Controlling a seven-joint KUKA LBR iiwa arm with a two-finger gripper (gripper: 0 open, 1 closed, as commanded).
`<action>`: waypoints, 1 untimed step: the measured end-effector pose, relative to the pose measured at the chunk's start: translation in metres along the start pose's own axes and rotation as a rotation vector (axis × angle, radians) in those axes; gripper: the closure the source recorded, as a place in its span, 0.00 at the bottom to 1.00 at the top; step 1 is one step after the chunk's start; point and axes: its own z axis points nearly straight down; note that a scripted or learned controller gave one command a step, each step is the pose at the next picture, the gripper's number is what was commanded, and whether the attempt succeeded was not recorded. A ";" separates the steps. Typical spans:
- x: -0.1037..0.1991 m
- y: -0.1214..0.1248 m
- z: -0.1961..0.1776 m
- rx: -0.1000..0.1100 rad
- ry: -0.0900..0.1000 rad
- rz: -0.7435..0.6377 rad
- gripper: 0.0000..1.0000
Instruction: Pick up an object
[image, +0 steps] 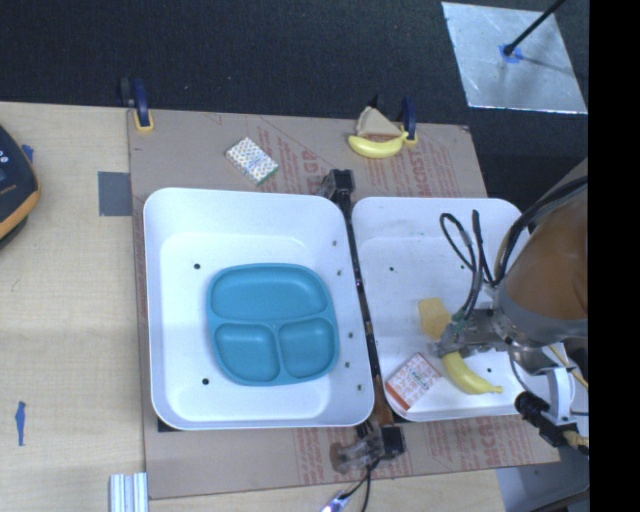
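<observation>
— Where's the gripper (458, 343)?
— I see it low in the right bin (400, 225), banana (468, 374) just below its fingers.
— Clamped?
— I cannot tell; fingers blurred.

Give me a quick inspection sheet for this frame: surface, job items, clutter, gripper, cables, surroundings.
Surface: cardboard sheet on a wooden bench, bearing a left bin and a right bin.
Job items: right bin holds a banana, a yellow piece and a small printed packet; left bin holds a blue divided plate.
Clutter: second banana and a patterned packet lie on the cardboard behind the bins.
Gripper: gripper is low over the right bin, beside the banana; nothing seen held.
Cables: black cables loop over the right bin.
Surroundings: blue clamps at the cardboard's far edge; dark floor beyond.
</observation>
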 end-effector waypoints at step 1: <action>0.069 0.061 -0.088 0.005 0.002 0.003 1.00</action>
